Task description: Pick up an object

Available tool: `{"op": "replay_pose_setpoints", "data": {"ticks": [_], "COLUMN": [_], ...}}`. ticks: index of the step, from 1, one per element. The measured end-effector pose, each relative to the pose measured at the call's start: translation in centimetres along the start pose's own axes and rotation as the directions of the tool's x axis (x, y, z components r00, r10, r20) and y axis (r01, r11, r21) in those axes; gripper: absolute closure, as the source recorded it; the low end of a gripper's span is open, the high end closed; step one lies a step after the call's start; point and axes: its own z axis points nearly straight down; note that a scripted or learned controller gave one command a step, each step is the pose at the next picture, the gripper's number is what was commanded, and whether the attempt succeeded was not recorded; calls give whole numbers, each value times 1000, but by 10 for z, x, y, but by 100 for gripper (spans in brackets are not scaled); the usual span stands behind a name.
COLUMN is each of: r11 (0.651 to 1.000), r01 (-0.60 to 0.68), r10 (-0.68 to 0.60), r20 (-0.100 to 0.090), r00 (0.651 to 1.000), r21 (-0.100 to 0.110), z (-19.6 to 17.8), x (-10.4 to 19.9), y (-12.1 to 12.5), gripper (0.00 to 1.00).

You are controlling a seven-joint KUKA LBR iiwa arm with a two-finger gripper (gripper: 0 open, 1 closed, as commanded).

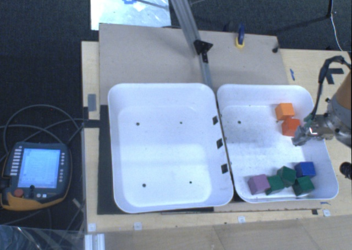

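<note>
Currently the gripper sits at the right edge of the frame, over the right bin, its tip just beside the lower orange block. How wide the jaws stand cannot be told from this slanted view, and nothing is seen held between them.

All the candidates lie in that right-hand bin. A second orange block sits just above the first, toward the upper right of the bin. Along the bin's lower right a cluster crowds together — a purple block, a green block with another green piece in front of it, a further green block and a blue block, touching or nearly so.

To do the step well, I would judge the lower orange block the sensible target: it is nearest the tip and has clear floor on its left and below. The jaws should straddle it squarely, descending clear of its orange neighbour, which is close enough to be nudged. The cluster is a poorer bet — tight packing leaves little room for a finger.

A teach pendant lies at the lower left of the frame; its lit screen is too small to read, and no brand or label is legible anywhere.
</note>
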Motion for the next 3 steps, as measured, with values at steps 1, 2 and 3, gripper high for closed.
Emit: {"op": "replay_pose_setpoints", "data": {"ticks": [1, 2, 3], "r11": [1000, 1000, 1000], "r01": [0, -1, 5], "r10": [0, 1, -5], "r20": [0, -1, -5], "r00": [1000, 1000, 1000], "r21": [-1, 5, 6], "z": [-65, -62, -50], "x": [-2, -3, 50], "y": [3, 4, 9], "gripper": [100, 100, 100]}}
